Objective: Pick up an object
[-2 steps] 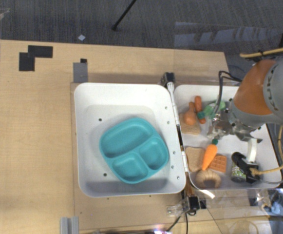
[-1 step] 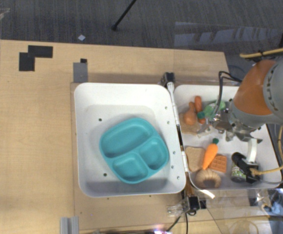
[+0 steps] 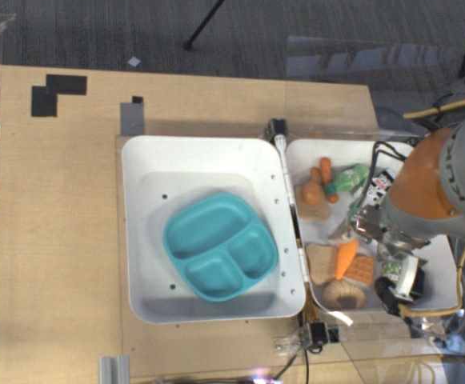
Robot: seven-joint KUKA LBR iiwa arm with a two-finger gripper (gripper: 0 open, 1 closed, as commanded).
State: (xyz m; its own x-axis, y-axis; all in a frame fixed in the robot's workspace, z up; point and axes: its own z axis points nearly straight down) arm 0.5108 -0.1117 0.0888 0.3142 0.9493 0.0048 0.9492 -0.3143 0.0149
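Over in the right bin, our gripper sits at 3 o'clock of a carrot; we honestly can't tell its state. Teal plate fills the left bin.

Smooth white plastic on the left bin, faintly glossy. Inside it, a teal plate, matt plastic. The counter looks like pale wood, flat finish. The arm shows an orange band with a soft sheen.
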